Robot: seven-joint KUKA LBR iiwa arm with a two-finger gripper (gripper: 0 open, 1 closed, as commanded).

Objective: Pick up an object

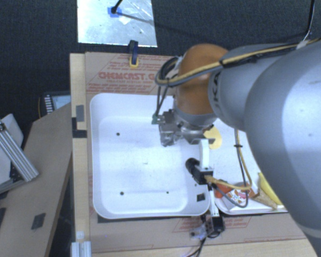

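My gripper [168, 135] hangs low over the right part of the left white bin [109, 143], under the orange band of the wrist. No object shows between it and the bin floor. In the right bin, mostly hidden by the arm, I see a yellow piece [214, 138] just right of the gripper, a red-and-white packet [236, 196] near the front edge, and a yellow banana-like thing [268, 192] beside it.
The big grey arm [278, 122] covers most of the right bin. A cardboard sheet [117, 75] lies under both bins. A shiny plate [116, 15] sits at the back, and a wooden bench edge [43, 159] at the left.
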